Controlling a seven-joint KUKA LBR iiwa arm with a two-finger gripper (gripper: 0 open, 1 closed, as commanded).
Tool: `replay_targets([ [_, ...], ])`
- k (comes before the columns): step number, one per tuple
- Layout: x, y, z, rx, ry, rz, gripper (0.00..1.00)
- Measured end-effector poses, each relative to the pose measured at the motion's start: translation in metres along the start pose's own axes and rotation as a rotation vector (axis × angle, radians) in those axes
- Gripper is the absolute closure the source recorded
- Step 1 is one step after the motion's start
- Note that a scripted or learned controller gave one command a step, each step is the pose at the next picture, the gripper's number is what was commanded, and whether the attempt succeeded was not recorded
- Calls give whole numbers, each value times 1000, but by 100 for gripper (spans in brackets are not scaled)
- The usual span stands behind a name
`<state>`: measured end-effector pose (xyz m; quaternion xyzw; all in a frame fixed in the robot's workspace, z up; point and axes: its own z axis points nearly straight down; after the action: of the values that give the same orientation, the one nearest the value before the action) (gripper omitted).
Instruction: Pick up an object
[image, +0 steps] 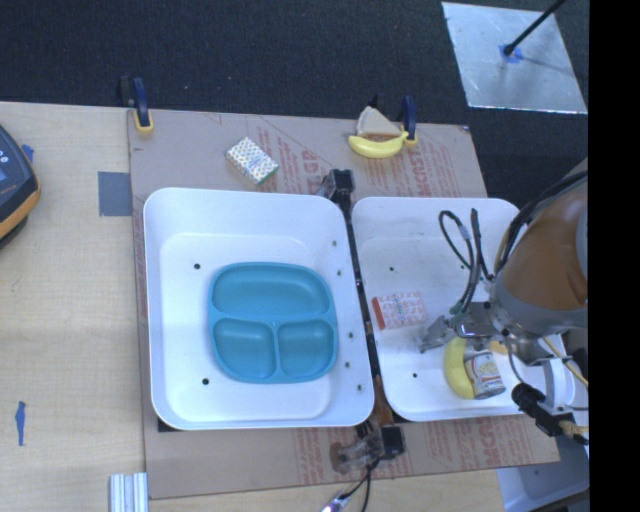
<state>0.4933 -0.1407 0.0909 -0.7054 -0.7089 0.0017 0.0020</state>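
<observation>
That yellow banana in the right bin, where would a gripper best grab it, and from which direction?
Probably across the middle of the banana, coming straight down from above. It lies flat on the floor of the right bin, a narrow curved shape running roughly top to bottom in the view, so fingers closing left and right would span its thin width. A small box lies against its right side and may crowd one finger.

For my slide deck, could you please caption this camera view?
The arm's gripper hangs over a banana in the right bin; a blue plate fills the left one.
</observation>
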Motion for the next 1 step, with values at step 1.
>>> replay_targets([
  [1,-56,69,-26,-5,-1,0,0],
])
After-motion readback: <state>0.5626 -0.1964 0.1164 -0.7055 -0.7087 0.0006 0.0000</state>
